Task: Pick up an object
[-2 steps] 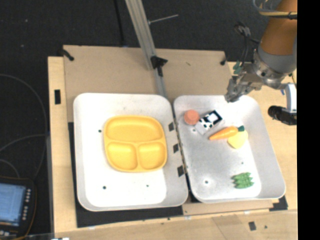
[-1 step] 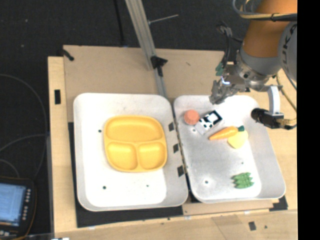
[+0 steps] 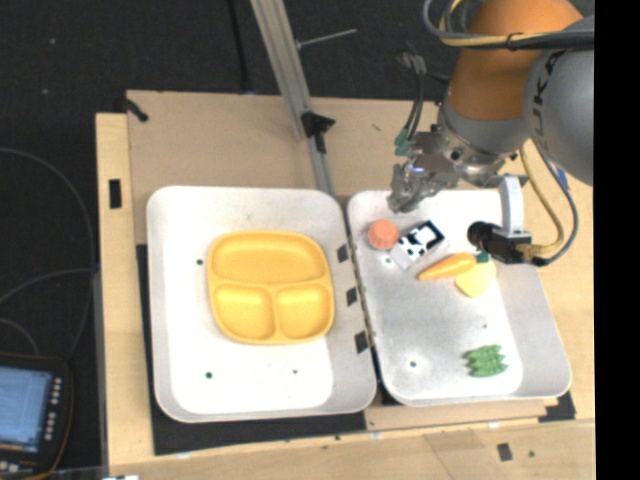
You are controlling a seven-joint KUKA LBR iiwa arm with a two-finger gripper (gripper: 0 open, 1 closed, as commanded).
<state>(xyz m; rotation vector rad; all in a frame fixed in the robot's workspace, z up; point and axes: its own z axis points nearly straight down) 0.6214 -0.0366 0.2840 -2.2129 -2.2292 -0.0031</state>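
Observation:
In the right bin (image 3: 520, 358) lie several small things. An orange-pink ball (image 3: 382, 234) rests near the bin's back left corner. Beside it is a black-and-white patterned block (image 3: 418, 242). An orange carrot (image 3: 446, 266) lies next to a yellow piece (image 3: 475, 279). A green leafy piece (image 3: 486, 361) lies toward the front right. My gripper (image 3: 404, 196) hangs over the back left edge of the right bin, just above and behind the ball, with nothing seen between its fingers.
A yellow divided tray (image 3: 270, 284) sits in the left bin (image 3: 180, 368). A slanted metal pole (image 3: 290, 78) rises behind the bins, ending near the gap between them. The arm comes in from the upper right.

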